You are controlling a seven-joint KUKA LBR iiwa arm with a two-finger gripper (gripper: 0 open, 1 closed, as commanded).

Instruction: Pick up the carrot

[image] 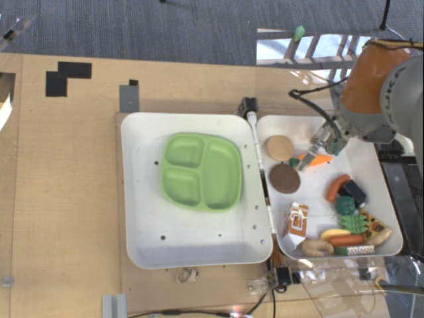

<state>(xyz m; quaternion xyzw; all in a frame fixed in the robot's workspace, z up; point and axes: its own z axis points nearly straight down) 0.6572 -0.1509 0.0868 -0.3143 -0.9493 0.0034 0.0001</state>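
- Grey arm [391,91] with one orange band reaches in from the right, above the right bin's far edge.
- One gripper [322,144] hangs at its tip, slanting down to the left towards the carrot; from this angle it is impossible to tell whether it is open or closed, or whether it has hold of anything.
- One carrot [318,159] lies on the floor of the right bin in its far half, right at the gripper's tip, orange body to the right and green end to the left.
- Two round discs sit just left of the carrot: one tan disc [279,147] and one dark brown disc [285,177], close together.
- One red sausage [336,186] and one black block [354,192] lie near the carrot's right side, touching each other.
- One small carton [298,219] stands near the right bin's left wall.
- One heap of toy food [348,234], its pieces too jumbled to count, fills the near right corner.
- Two white bins sit side by side: the right bin [387,177] and the left bin [142,197].
- One green plate [202,171] with three compartments rests in the middle of the left bin.
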